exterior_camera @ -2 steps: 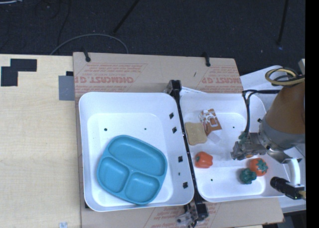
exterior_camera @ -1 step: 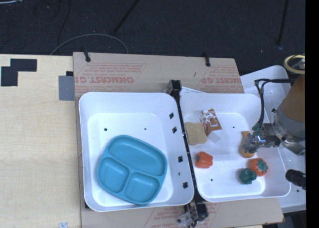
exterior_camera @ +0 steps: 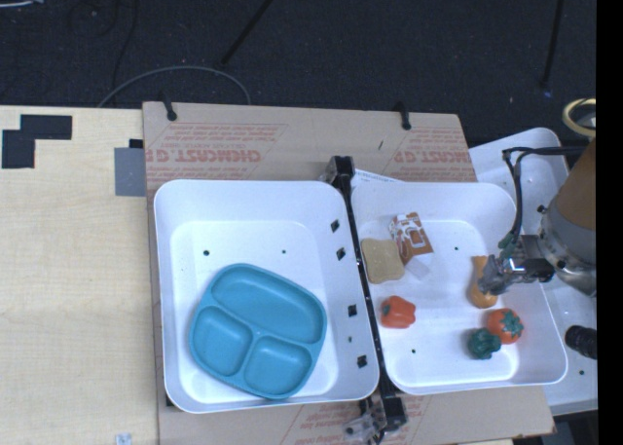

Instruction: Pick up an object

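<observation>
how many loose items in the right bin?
6: small carton and tan slab upper left, red-orange piece, orange piece at the pincer, orange-red and green pieces lower right.

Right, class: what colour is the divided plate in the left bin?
Light blue. The divided plate shows best in the camera view, lying in the left bin.

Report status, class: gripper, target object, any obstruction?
Gripper low in right bin, over orange piece; grasp unconfirmed. Tomato and green item close by.
</observation>
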### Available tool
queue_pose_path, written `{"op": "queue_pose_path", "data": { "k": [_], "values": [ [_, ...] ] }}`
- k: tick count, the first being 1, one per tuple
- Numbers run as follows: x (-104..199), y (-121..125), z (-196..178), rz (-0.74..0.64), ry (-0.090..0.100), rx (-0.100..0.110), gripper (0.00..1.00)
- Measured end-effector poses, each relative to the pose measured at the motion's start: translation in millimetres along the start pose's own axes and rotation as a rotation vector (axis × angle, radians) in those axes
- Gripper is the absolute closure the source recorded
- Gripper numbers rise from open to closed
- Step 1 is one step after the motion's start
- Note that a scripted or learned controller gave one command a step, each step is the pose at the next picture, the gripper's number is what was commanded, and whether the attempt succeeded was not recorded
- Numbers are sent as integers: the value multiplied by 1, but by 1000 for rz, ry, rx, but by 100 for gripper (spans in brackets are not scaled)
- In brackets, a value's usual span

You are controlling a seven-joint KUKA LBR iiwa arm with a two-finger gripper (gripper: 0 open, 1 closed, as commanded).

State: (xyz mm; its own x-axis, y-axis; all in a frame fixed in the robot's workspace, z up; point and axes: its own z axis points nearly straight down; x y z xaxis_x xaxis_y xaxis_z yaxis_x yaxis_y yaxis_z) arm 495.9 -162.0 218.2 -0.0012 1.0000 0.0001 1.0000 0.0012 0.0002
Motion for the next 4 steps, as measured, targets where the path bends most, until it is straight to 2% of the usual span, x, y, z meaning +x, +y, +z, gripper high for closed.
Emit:
{"op": "queue_pose_path", "data": {
  "k": [1, 3, 4],
  "values": [
    [47, 25, 6, -4, 2, 2, 100],
    [138, 64, -9, -3, 2, 2, 100],
    [192, 78, -18, -4, 2, 2, 100]
  ]
}}
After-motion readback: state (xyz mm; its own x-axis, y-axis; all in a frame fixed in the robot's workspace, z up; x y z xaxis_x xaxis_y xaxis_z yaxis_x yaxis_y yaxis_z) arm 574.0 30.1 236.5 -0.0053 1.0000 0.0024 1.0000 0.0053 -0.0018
